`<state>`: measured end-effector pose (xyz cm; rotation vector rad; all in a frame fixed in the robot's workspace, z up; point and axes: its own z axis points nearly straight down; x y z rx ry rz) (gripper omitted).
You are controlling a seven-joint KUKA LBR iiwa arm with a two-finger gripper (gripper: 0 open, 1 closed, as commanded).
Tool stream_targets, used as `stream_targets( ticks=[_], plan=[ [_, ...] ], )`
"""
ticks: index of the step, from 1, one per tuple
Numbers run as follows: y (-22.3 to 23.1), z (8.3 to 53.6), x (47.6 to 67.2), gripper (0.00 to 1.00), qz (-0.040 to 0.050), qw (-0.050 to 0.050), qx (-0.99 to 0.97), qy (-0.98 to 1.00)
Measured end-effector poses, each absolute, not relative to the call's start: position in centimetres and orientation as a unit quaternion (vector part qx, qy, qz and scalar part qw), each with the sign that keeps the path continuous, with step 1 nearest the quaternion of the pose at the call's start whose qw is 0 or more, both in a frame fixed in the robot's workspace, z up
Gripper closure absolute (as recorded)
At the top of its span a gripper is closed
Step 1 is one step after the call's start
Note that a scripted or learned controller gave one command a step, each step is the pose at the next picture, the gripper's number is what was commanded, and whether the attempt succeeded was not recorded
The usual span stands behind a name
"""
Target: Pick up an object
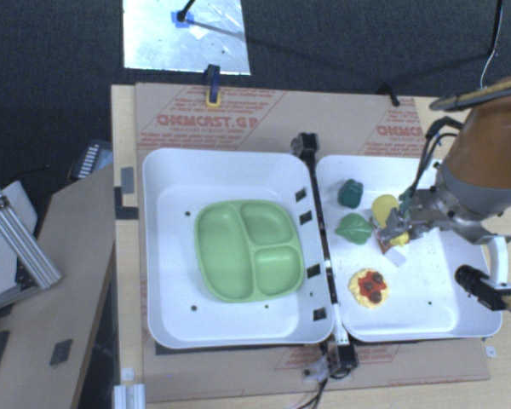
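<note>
In the right bin (426, 313), my gripper (393, 233) is down among a cluster of small toys. A yellow round object (383, 204) lies just above its tip, and a small yellow piece (398, 239) sits right at the fingers. A dark green object (351, 193) and a lighter green leaf-like object (354, 227) lie to its left. A yellow disc with red dots (370, 286) rests nearer the front. Nothing is visibly lifted.
The left bin (170, 228) holds a green divided plate (247, 251). A black divider strip (317, 228) runs between the bins. The arm's grey and orange body (490, 156) hangs over the right bin's far right side.
</note>
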<state>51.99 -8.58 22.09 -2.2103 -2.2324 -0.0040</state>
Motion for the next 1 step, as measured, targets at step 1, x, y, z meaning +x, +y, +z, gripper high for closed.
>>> stream_targets(
  ticks=[1],
  plan=[
    [-3.82, 22.33, 52.01, 1.00, -0.0012, 0.000, -0.703, -0.711]
  ],
)
